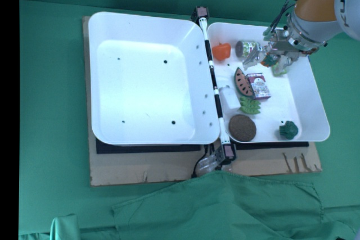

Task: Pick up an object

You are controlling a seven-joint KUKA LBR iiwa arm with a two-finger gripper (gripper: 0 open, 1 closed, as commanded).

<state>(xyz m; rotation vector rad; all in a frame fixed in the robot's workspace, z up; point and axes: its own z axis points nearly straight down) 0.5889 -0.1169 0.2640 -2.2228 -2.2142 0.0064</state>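
The arm enters from the right, and the gripper (274, 57) hangs over the far part of the right bin (315, 99), near its far right corner. Whether its fingers are released or clenched cannot be determined. A can (245, 48) lies on its side just left of the gripper, long axis running roughly left-right along the far rim. A greenish object (279, 67) sits directly beneath the gripper; contact cannot be confirmed. A watermelon slice (243, 82) and a small carton (259, 86) lie mid-bin. The left bin (101, 36) adjoins it.
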